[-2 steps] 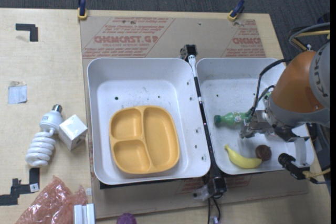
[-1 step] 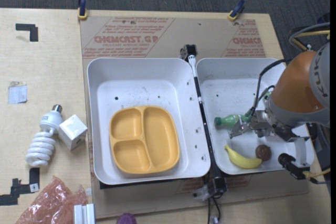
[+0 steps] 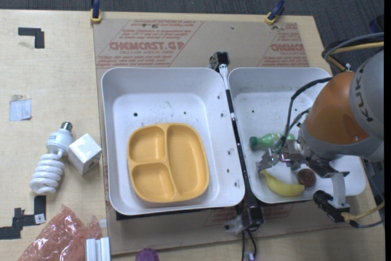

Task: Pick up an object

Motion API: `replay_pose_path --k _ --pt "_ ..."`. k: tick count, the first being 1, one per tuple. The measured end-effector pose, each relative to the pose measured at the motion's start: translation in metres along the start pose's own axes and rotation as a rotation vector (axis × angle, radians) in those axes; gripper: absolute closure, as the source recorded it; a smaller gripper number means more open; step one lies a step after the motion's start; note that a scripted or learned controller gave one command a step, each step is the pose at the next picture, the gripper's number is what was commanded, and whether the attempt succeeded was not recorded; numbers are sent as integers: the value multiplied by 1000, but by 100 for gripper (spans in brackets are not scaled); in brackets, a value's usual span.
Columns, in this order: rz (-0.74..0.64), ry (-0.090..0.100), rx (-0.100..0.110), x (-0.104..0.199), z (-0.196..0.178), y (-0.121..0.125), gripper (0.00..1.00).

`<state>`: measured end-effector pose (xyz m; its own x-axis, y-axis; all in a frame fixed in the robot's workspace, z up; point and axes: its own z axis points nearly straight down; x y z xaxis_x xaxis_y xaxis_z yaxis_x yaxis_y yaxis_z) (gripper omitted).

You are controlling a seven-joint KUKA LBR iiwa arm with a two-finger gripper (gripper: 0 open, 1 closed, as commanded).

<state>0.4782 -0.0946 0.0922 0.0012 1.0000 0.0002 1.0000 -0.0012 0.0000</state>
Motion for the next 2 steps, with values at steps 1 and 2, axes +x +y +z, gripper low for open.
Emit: replay_pose_path --k 1,2 --pt "2 -1 -4 0 -10 2 100" --pt "-1 0 0 2 0 10 100"
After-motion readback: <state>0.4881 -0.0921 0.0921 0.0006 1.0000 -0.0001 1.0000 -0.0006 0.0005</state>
